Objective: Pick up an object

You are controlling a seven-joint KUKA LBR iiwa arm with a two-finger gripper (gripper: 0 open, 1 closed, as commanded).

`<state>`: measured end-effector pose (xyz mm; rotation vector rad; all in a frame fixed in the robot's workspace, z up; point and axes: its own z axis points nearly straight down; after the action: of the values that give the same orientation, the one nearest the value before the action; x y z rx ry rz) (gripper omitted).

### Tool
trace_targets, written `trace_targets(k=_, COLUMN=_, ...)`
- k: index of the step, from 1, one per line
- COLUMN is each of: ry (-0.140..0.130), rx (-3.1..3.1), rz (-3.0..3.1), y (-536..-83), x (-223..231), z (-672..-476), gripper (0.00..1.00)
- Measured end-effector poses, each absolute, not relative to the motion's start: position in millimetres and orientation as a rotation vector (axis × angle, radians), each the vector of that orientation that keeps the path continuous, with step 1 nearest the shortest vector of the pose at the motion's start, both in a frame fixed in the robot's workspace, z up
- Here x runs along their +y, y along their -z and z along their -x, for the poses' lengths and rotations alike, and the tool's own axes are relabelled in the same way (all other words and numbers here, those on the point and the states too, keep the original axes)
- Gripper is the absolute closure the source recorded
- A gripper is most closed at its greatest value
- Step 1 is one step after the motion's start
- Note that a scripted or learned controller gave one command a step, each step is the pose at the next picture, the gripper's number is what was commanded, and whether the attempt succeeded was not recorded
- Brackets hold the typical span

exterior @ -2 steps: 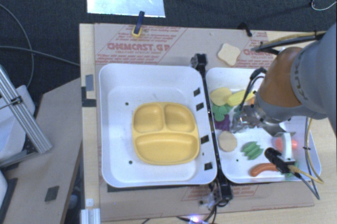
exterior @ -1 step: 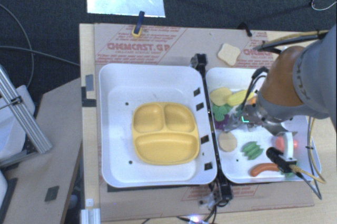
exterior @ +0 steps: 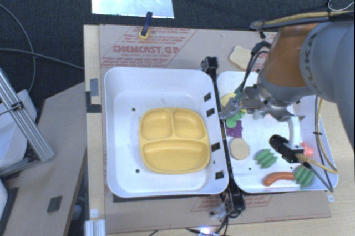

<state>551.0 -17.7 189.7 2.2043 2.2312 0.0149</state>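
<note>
Toy food (exterior: 239, 148) in the right bin (exterior: 319, 185) looked small, light and hard, best pinched across its middle, but I couldn't tell the claw's (exterior: 232, 109) state.

Robotics lab, white bins (exterior: 166, 76) on a cardboard-topped bench (exterior: 161, 46), loose cables (exterior: 33, 54), aluminium framing (exterior: 25, 121)

2 white bins are seen side by side. A yellow tray (exterior: 174, 139) with 3 compartments is centred in the left bin (exterior: 119, 118). The arm (exterior: 302, 57) is bent over the right bin (exterior: 252, 179), where a tan disc (exterior: 239, 149), green pieces (exterior: 265, 159), an orange sausage (exterior: 278, 177) and purple grapes (exterior: 234, 128) are scattered.
</note>
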Motion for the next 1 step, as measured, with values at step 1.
trace_targets(k=1, ry=-0.004, rx=2.23, rz=-2.209, y=-195.3, x=-22.7, z=-549.5, gripper=1.0)
